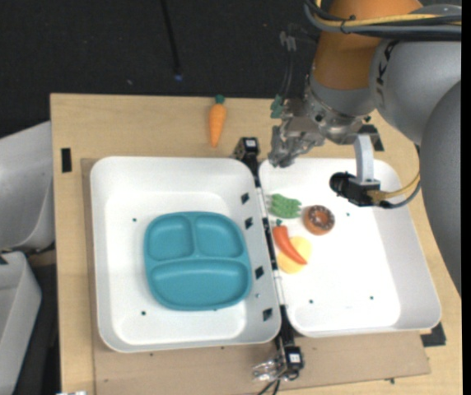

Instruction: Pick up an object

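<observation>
In the right bin, near its left wall, lie a green leafy toy, a brown donut, and an orange-red carrot-like piece resting on a yellow piece. My gripper hangs above the bin's upper left corner, a little above and behind the green toy. Nothing shows between its fingertips. The arm's grey and orange body rises behind it to the upper right.
A teal divided plate lies in the left bin. An orange toy carrot rests on the wooden bench behind the bins. A black clip sits at the bins' shared back corner. A black cable fitting hangs over the right bin.
</observation>
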`<state>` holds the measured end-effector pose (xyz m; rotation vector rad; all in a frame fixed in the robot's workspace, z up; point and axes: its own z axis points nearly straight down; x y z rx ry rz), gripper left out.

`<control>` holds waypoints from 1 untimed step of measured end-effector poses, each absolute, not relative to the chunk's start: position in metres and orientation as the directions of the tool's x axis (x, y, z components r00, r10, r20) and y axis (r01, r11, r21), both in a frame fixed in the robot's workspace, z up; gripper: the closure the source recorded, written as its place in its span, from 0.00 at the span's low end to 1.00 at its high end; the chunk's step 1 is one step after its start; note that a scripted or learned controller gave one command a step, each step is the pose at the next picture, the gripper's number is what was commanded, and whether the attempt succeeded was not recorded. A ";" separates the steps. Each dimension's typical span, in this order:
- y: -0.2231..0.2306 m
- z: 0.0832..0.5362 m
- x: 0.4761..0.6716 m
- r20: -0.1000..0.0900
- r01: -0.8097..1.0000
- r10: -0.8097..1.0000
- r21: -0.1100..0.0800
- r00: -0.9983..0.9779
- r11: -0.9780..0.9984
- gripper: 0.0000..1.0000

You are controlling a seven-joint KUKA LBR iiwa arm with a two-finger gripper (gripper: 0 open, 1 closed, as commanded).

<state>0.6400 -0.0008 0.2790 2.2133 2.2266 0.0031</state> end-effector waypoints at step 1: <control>0.053 0.279 0.652 0.000 1.000 1.000 0.002 -0.006 0.006 1.00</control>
